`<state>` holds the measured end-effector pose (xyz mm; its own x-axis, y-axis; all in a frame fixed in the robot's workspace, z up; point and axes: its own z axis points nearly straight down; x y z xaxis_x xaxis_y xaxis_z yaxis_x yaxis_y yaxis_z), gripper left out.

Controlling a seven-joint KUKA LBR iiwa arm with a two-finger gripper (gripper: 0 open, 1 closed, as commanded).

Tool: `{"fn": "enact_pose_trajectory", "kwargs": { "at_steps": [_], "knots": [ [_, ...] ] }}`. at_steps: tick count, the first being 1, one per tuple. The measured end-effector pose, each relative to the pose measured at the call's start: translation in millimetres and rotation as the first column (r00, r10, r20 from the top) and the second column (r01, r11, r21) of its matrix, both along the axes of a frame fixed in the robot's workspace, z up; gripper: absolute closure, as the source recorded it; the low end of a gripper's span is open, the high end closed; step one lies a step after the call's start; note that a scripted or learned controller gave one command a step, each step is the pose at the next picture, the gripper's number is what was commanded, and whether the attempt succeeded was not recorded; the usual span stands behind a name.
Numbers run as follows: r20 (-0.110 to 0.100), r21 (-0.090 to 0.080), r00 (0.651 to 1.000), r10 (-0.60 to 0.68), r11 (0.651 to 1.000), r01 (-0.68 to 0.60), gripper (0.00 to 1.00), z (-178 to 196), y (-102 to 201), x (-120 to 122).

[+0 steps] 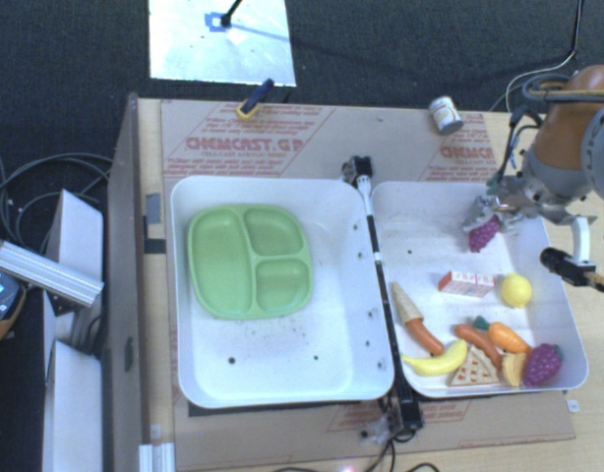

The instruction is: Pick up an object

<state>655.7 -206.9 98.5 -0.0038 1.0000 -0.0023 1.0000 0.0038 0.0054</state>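
two grape bunches [484, 232] [542, 363], two carrots [427, 337] [508, 337]

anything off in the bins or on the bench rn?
Mostly tidy. Odd bits: a small grey-white canister lies tipped on the cardboard behind the right white bin, outside both bins. Dark specks dot the floor of the left white bin near the green divided plate. The gripper sits at a purple toy grape bunch.

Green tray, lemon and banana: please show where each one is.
Green tray [249, 261]: camera view, on its divider ridge, in the left bin.
Lemon [516, 290]: camera view, middle of the fruit.
Banana [436, 361]: camera view, middle of its curve.
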Motion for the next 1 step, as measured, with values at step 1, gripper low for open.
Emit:
{"fn": "enact_pose_trajectory", "kwargs": {
  "at_steps": [1],
  "knots": [
    [-0.002, 0.003, 1.000, 0.001, 1.000, -0.001, 1.00, 14.9, 54.5, 14.1]
  ]
}}
